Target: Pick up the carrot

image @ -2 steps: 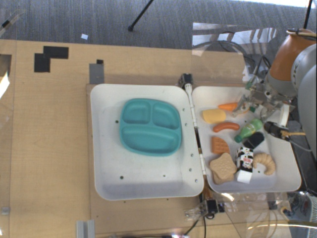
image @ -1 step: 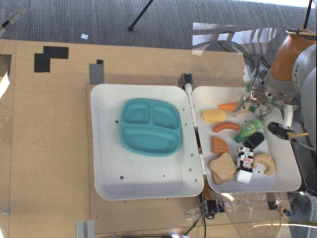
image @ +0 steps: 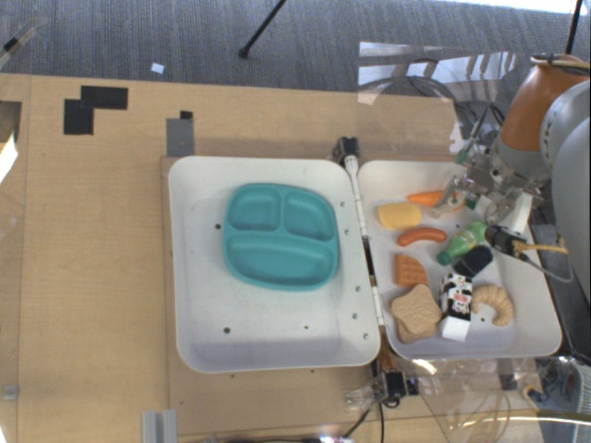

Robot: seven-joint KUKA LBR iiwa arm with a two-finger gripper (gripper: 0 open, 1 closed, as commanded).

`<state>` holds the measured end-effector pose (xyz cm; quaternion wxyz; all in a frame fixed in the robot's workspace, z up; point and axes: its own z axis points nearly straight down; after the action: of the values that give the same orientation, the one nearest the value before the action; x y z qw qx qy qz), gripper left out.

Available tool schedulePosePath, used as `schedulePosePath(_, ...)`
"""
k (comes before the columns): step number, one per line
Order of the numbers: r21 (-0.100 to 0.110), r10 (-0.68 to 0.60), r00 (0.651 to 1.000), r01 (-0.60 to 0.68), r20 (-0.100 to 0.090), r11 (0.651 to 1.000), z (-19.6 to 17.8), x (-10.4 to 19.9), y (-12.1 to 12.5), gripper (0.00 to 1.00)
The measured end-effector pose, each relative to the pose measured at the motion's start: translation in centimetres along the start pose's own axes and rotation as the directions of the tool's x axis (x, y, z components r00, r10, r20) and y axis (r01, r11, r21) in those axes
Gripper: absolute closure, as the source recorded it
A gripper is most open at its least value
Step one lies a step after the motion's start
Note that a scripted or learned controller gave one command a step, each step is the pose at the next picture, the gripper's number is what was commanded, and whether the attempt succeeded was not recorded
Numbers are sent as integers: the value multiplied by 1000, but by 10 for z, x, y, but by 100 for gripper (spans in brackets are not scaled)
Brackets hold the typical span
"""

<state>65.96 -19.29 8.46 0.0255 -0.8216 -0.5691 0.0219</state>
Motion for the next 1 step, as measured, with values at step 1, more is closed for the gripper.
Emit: schedulePosePath(1, -23, -5, 1000, 4, -3, 1000, -14, 3, 3, 100)
